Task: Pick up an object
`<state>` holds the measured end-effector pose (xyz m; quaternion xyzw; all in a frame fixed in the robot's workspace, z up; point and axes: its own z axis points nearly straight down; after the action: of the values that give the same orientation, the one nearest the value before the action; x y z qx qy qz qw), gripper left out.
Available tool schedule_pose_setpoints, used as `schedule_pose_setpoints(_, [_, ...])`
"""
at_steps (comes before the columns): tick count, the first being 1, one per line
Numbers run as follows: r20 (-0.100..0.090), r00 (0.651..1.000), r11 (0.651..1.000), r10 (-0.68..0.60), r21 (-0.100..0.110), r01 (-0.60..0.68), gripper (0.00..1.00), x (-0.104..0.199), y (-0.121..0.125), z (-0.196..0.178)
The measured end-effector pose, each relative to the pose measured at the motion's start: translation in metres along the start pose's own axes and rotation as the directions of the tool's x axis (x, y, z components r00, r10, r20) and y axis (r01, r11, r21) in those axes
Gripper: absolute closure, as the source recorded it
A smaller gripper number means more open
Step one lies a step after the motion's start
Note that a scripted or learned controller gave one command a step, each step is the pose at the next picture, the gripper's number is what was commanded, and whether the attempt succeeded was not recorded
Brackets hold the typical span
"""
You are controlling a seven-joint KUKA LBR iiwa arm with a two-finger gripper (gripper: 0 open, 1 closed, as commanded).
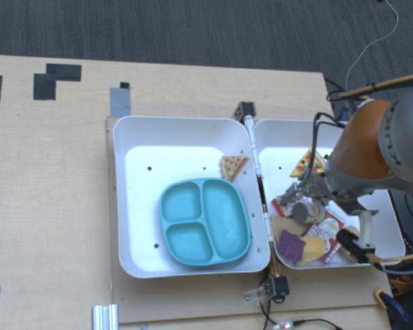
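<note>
White plastic is surrounding my gripper (pixel 301 208) as I am reaching down into the right bin (pixel 279 150), the 1 crowded with small things. I am working from the right side of the bench, so my orange-banded wrist is hanging above my own tip and is covering much of what lies behind it. Whether I am clasping anything I cannot tell; the tip is reading as a grey lump among the clutter, and nothing shows as clearly lifted.

Just in front of my tip, toward the near rim, a purple object (pixel 290 245) is lying beside a yellow piece (pixel 316 247), the 2 touching. Beyond my tip, toward the far wall, a pizza slice toy (pixel 308 162) is peeking out from under my arm. Any of these could be my target; I judge the pile beneath me the likeliest, since I am hovering right over it.

Well off to my left, across the divider, a blue divided plate (pixel 205 221) is sitting in the left bin (pixel 120 184) with a waffle-like wedge (pixel 233 165) just past it
</note>
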<state>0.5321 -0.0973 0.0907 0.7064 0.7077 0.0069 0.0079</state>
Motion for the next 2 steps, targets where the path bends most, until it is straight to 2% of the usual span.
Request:
schedule_pose_setpoints(1, [0.005, 1.0, 1.0, 0.001, -0.006, -0.001, 1.0, -0.0028, 0.0025, -0.0127])
schedule_pose_setpoints(2, [0.006, 1.0, 1.0, 0.001, -0.006, -0.001, 0.0, -0.0031, 0.0024, -0.0126])
